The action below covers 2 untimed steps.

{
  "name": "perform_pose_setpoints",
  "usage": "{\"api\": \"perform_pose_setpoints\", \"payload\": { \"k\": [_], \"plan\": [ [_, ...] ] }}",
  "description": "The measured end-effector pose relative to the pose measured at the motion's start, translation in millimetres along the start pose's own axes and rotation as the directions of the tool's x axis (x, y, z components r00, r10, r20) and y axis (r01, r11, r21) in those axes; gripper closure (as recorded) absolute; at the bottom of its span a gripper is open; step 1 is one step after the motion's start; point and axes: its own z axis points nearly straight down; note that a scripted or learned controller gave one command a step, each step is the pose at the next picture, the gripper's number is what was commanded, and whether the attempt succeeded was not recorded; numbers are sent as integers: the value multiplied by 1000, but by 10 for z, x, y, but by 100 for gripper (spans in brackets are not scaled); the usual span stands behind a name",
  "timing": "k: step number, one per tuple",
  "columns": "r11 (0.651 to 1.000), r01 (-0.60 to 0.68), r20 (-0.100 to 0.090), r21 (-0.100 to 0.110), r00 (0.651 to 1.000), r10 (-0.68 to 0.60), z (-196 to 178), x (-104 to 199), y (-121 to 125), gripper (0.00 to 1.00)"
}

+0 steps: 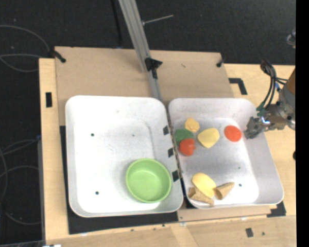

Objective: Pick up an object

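A: Item one, nearest the pincer (251, 129)?

B: Orange-red ball (233, 133), right bin (265, 161), lying toward two o'clock of the bin's middle, just beside the pincer at its nine o'clock. Round, smooth, matt. Judged a light, hollow plastic toy: stiff, not fragile, apt to roll or squirt out of a pinch. Take it across the widest part, fingers either side, coming straight down.

A: Pincer state?

B: Hovering at the bin's three-o'clock rim, holding nothing I can see. Too dark and small to say whether it stands apart or together; I cannot tell.

A: Other stock, same bin?

B: Yellow lump (208, 137) at the centre's twelve o'clock; smaller yellow piece (192, 124) toward eleven; red ball (187, 147) touching a green piece (183, 135) at ten. At six, a yellow banana-like piece (203, 182) resting against tan cone shapes (224, 190). All probably light toy food; the cones would be awkward, tapered and crowded.

A: Left bin (92, 122)?

B: One green bowl (148, 180), upright, at five o'clock. Thin rim offers the only hold.
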Motion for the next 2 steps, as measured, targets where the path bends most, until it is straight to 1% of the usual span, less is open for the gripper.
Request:
{"api": "perform_pose_setpoints", "payload": {
  "k": [1, 2],
  "plan": [
    [1000, 1, -3, 5, 1000, -1, -121, -5, 11, 100],
    [1000, 1, -2, 8, 1000, -1, 2, 538, -87, 100]
  ]
}}
